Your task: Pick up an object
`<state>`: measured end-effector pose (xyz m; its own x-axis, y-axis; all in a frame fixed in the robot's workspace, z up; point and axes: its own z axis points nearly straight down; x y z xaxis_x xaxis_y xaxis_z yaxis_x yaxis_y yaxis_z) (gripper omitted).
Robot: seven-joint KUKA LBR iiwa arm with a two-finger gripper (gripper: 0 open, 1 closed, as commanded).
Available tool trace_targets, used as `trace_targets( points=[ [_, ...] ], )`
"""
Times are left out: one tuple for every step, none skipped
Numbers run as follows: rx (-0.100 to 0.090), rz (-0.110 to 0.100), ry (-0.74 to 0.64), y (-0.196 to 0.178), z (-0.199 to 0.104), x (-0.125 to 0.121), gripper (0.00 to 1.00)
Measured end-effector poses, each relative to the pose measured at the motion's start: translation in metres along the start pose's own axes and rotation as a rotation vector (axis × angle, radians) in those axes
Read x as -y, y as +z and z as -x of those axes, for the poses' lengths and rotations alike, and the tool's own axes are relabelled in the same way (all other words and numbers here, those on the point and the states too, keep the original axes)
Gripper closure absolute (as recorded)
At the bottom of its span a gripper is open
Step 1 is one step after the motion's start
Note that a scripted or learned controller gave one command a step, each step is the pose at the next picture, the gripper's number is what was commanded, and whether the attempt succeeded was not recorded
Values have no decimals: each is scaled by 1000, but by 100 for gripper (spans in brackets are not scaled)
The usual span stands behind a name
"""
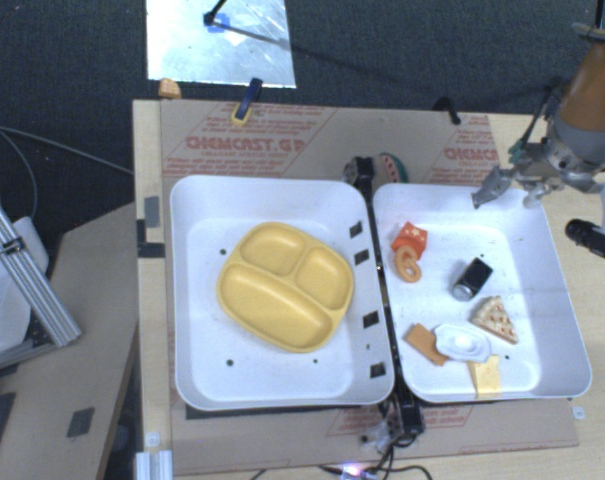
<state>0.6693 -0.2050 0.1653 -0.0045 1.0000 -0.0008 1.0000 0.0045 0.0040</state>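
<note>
Arm (590, 103) cut by right edge; small thing (390, 167) half hidden behind right bin's rim (432, 186), too small to name

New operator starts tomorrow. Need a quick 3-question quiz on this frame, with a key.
1. True or false: the yellow tray lies in the left bin.
2. Fill in: the gripper holds ___.
3. Which lies nearest the pizza slice? A) yellow tray B) black can C) gripper

Key: 1 true; 2 nothing; 3 B.
</note>
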Motion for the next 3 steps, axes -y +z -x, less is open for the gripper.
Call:
trace_targets(
  points=[
    [-3, -8, 5, 84, 1, 64, 0],
    [1, 1, 1, 69, 1, 59, 100],
    [-5, -11, 4, 81, -57, 186, 100]
  ],
)
